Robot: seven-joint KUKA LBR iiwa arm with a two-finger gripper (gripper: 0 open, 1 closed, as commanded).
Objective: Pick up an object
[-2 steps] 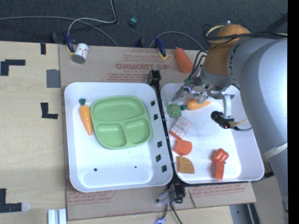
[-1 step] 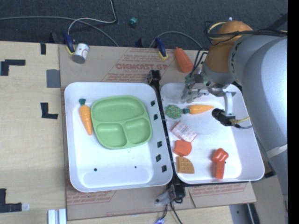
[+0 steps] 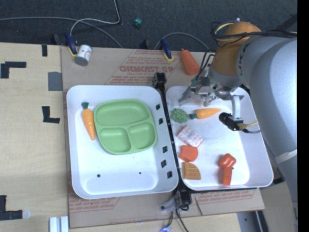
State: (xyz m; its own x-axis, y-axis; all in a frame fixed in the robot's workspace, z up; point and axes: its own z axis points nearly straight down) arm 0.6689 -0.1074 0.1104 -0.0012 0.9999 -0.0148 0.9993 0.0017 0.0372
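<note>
My gripper (image 3: 197, 97) hangs over the far edge of the right bin (image 3: 256, 164), and its two grey fingers (image 3: 185, 96) look spread, so it is open with nothing between them. Just below it lie a small carrot (image 3: 208, 113) and a green leafy toy (image 3: 178, 115). Nearer the front of this bin are a pink-white packet (image 3: 190, 137), an orange-red block (image 3: 189, 153), a waffle piece (image 3: 191, 171) and a red pepper (image 3: 226, 168).
The left bin (image 3: 77, 168) holds a green divided plate (image 3: 126, 126) and a carrot (image 3: 88, 122). An orange toy (image 3: 189, 62) and a small can (image 3: 83, 54) lie on the cardboard behind the bins. The grey arm (image 3: 275, 81) covers the right side.
</note>
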